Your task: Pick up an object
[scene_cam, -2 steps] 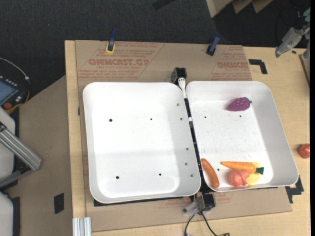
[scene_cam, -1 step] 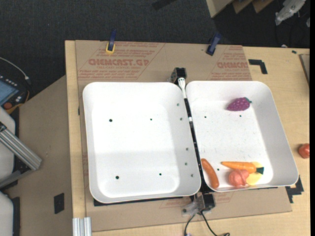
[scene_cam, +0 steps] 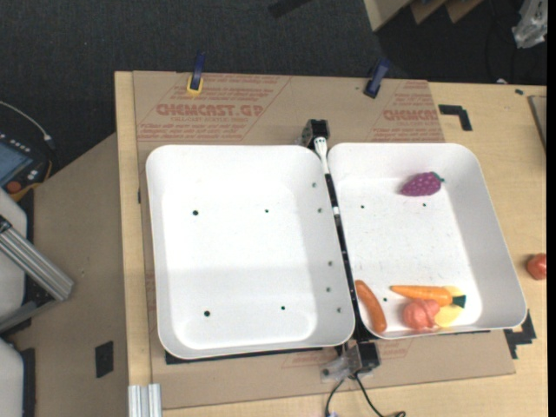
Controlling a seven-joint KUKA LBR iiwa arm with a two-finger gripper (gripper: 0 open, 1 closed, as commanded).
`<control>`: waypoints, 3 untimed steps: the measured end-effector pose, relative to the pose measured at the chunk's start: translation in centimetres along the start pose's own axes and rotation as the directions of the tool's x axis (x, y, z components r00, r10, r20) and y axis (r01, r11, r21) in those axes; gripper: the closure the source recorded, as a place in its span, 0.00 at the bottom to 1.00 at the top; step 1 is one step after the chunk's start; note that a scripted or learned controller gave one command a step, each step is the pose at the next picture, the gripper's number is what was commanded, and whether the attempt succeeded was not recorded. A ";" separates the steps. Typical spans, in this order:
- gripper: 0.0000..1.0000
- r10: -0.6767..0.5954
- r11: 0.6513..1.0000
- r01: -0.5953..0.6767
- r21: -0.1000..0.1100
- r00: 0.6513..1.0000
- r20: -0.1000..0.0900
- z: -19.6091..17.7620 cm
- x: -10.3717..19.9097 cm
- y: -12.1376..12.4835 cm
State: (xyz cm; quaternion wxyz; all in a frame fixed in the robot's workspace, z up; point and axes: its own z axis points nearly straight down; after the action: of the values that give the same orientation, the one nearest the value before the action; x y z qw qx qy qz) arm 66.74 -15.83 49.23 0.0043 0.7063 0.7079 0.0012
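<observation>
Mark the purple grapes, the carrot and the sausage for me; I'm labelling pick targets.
purple grapes (scene_cam: 420,184), camera view, middle of the bunch.
carrot (scene_cam: 419,293), camera view, middle of its orange body.
sausage (scene_cam: 371,307), camera view, midway along its length.

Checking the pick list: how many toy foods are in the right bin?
5: purple grapes at the far side; orange sausage, carrot, pink piece and yellow piece clustered along the near edge.
</observation>
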 end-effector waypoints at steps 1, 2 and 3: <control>1.00 -0.001 1.000 0.001 0.011 1.000 -0.005 3.0 4.4 -0.1; 1.00 -0.002 1.000 0.002 0.010 1.000 -0.006 4.4 9.9 -0.1; 1.00 -0.001 1.000 0.001 0.011 1.000 -0.005 5.7 14.8 -0.1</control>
State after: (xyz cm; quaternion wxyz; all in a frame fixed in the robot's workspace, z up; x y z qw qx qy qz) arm 66.63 -1.10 43.44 -0.0012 0.7059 0.7083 -0.0008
